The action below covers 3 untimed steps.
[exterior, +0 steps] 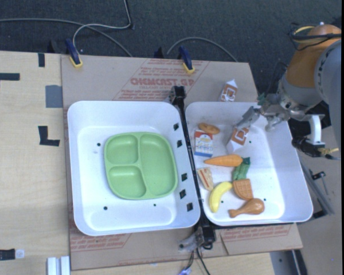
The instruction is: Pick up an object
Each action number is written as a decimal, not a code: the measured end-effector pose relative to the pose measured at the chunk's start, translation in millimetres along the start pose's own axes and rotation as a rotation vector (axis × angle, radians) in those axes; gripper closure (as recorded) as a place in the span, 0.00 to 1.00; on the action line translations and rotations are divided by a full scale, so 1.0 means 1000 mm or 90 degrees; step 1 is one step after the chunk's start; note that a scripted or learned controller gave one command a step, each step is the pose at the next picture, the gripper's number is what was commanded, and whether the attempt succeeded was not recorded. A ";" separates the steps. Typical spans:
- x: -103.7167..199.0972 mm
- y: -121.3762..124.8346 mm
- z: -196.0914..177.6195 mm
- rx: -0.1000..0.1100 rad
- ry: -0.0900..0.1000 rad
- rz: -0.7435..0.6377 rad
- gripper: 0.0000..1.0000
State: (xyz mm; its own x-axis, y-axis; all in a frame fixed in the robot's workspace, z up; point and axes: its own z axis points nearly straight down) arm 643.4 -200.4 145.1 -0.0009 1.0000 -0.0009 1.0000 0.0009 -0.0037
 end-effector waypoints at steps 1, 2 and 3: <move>0.005 0.015 0.056 -0.007 0.001 -0.002 0.00; 0.017 0.026 0.059 -0.004 -0.001 -0.001 0.00; 0.017 0.027 0.048 -0.006 -0.002 -0.002 1.00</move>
